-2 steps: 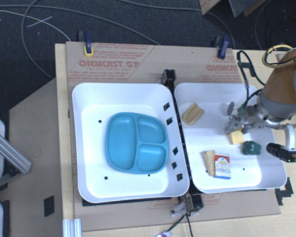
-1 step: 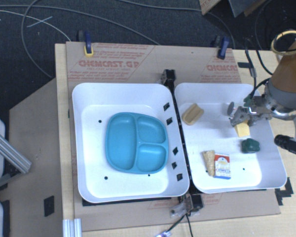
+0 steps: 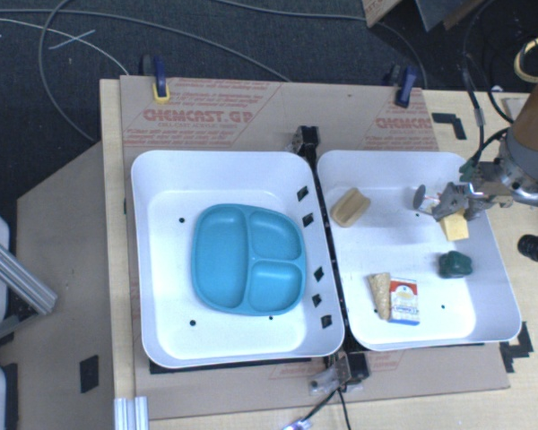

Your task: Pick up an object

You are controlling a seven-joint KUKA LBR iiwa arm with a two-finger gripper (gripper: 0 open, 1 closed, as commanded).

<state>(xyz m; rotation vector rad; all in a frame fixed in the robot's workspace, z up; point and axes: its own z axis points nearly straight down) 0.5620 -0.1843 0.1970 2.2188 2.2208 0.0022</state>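
Note:
My gripper (image 3: 435,204) reaches in from the right over the upper right part of the right bin (image 3: 484,325). A small yellow block (image 3: 456,229) lies just below and beside it, partly under the gripper's body. A dark green lump (image 3: 455,263) sits a little nearer the front. A tan sponge-like piece (image 3: 350,207) lies at the bin's upper left. At the front lie a tan stick (image 3: 379,295) and a red and white packet (image 3: 403,299), side by side. Nothing is visibly held.
The left bin (image 3: 152,267) holds a blue divided plate (image 3: 247,259) in its middle. A black divider (image 3: 318,231) runs between the two bins. Clamps (image 3: 160,79) hold the cardboard sheet at the bench's back edge.

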